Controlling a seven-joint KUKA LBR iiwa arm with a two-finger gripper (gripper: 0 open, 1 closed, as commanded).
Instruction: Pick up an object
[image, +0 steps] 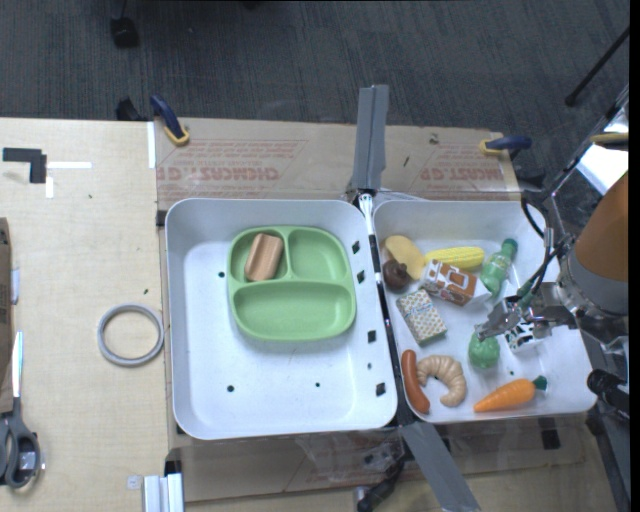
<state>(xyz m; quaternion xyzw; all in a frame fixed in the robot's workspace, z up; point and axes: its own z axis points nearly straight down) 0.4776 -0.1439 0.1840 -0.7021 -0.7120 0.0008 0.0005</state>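
My gripper (506, 326) hangs low over the right side of the right bin (400, 208), with its fingers spread and nothing between them. Just to its left and below lies a small round green toy (484, 351). A green bottle (497, 264) lies above it, and an orange carrot (508, 394) lies below it near the bin's front. Further left in the same bin are a yellow corn cob (455, 257), a small printed box (449, 283), a patterned block (423, 316), a croissant (445, 376) and a red sausage (415, 381).
The left bin (200, 380) holds a green divided plate (292, 283) with a bread roll (263, 256) in its top-left compartment. A grey tape ring (131, 333) and scissors (18, 440) lie on the bench at the left. A yellow lemon (403, 250) and a brown piece (396, 273) sit by the divider.
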